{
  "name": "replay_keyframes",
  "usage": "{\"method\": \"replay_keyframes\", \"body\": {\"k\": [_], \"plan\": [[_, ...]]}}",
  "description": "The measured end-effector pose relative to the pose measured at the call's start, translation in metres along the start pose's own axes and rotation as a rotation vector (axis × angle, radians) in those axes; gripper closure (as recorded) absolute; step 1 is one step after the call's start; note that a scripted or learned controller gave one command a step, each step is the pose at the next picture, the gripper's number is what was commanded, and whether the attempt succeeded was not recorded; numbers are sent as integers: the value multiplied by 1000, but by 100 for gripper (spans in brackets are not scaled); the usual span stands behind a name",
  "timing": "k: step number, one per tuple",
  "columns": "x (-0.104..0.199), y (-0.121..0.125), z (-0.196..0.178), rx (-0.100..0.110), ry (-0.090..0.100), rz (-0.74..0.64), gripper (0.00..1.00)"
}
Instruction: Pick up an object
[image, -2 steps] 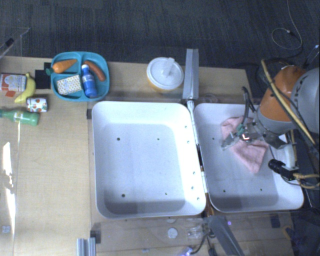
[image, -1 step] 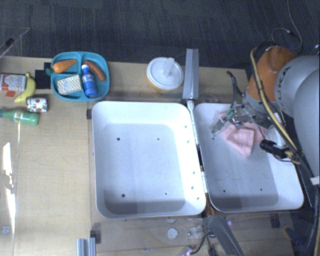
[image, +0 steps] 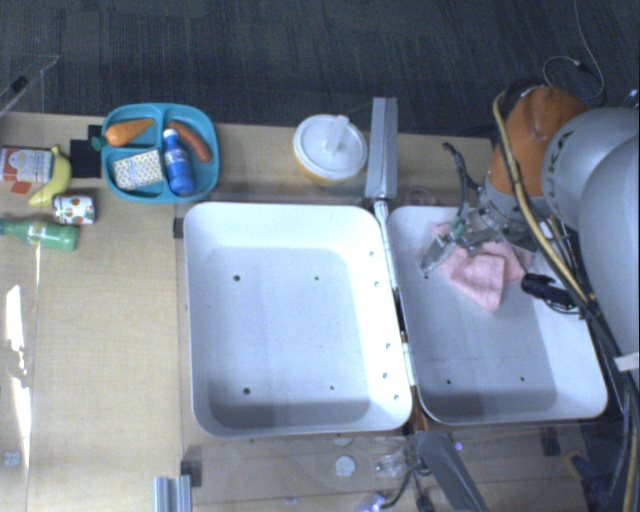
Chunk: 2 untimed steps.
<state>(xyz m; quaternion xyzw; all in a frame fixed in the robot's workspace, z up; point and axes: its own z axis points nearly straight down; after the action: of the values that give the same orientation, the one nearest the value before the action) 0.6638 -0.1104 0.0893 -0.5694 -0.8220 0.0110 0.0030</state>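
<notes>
Lying crumpled, pink cloth (image: 483, 276), right bin (image: 500, 390), pincer (image: 450, 243) beside

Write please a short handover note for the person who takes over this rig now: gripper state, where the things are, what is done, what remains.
Gripper: low in the right bin, at the left edge of the pink cloth; whether it grips the cloth cannot be told.
Pink cloth: crumpled, lying in the far part of the right bin.
Left bin: beside it.
Done: arm brought to the cloth.
Left: a confirmed grasp and lift.
</notes>
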Motion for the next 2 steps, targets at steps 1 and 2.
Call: {"method": "replay_keyframes", "body": {"k": [1, 2], "plan": [[-25, -51, 0, -32, -1, -35, 0], [-35, -13, 0, 3, 13, -150, 0]]}}
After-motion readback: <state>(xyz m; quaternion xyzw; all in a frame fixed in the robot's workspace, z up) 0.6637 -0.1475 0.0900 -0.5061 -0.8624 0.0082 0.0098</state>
